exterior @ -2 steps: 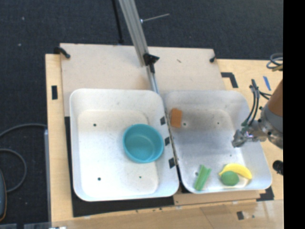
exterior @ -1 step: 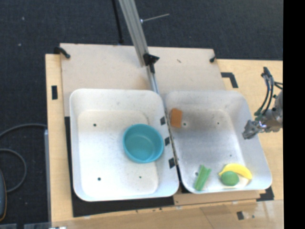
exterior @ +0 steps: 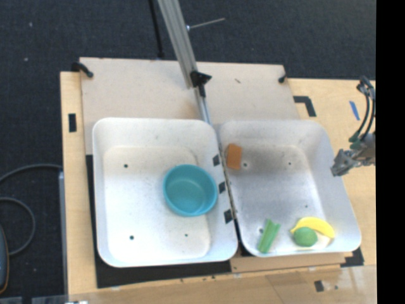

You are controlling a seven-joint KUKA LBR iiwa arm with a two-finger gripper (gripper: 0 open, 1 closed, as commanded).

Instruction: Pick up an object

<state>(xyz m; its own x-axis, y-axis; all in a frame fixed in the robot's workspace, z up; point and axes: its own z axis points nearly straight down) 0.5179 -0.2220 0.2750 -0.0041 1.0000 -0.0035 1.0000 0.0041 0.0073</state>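
The gripper [exterior: 347, 161] hangs beside the right bin [exterior: 316, 138], outside its right rim; its opening I cannot tell. The blue bowl [exterior: 190, 190] lies in the left bin [exterior: 114, 138].

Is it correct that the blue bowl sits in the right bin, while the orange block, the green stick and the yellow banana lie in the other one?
Not quite. The camera view shows the blue bowl in the left bin; the others lie in the right bin.
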